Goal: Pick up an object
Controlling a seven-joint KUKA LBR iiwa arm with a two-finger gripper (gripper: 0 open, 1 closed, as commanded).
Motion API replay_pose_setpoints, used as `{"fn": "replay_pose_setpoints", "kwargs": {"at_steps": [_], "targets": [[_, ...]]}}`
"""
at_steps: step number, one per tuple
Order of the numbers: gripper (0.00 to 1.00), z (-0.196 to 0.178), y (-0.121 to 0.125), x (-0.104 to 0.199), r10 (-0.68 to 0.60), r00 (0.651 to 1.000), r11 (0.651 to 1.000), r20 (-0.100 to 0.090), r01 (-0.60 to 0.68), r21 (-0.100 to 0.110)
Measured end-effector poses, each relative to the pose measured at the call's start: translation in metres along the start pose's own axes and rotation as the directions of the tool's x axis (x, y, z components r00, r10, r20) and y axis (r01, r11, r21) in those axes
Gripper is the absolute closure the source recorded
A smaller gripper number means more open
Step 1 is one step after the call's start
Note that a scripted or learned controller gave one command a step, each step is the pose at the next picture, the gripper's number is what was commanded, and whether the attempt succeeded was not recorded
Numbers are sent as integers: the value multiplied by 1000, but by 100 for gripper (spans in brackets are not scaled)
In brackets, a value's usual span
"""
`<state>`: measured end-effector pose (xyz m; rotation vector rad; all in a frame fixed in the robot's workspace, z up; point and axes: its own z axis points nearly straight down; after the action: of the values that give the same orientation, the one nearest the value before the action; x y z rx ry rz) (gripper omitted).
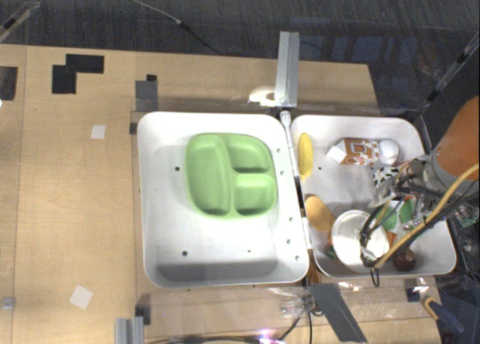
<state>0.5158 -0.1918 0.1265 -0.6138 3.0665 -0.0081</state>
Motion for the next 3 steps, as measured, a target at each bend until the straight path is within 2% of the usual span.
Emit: {"fn": "replay_pose_setpoints", "kwargs": {"at_steps": [1, 2, 3], "targets": [[0, 35, -32, -41, -11, 1000, 1000, 3, 11, 3], [0, 35, -15, -4, 75, 997, 997, 11, -75, 6], [0, 35, 13, -24, -84, 996, 996, 10, 84, 9]]}}
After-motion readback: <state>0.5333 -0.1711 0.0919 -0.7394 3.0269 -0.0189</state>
